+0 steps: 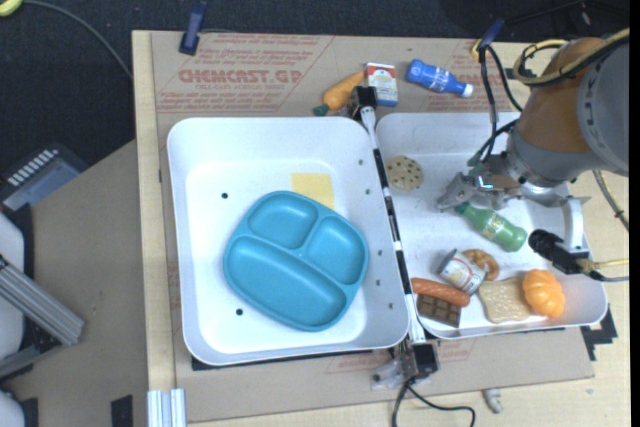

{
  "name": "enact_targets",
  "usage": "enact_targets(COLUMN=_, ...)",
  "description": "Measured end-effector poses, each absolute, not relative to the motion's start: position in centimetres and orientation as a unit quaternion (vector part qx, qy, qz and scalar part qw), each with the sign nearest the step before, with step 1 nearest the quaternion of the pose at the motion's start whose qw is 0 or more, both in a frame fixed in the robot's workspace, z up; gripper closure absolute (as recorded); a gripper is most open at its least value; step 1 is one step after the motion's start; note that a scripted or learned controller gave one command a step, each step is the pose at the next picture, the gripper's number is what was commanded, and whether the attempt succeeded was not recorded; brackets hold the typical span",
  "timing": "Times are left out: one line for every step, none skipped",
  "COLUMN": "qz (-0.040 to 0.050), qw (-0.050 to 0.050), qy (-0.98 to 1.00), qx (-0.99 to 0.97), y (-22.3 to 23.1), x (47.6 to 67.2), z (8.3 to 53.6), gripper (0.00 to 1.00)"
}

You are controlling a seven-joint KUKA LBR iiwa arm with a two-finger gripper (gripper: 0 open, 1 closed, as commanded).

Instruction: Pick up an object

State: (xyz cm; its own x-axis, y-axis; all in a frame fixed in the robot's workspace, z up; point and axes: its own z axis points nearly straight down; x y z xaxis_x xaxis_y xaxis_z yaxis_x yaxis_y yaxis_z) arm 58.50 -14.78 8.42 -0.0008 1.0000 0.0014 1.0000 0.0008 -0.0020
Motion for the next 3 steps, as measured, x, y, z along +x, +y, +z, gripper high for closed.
enact_targets(qz=-0.0003, qw=0.000, qy=-0.708, qx=-0.707, y=-14.8, x=58.6, z=9.5, gripper=1.00)
enact_targets(qz=-0.0002, qw=0.000, qy=-0.708, qx=-0.707, y=-14.8, x=58.6, z=9.4, gripper=0.00)
enact_targets(qz=-0.0008, qw=-0.001, qy=-0.708, qx=-0.706, y=-14.8, x=58.6, z=10.4, gripper=1.00)
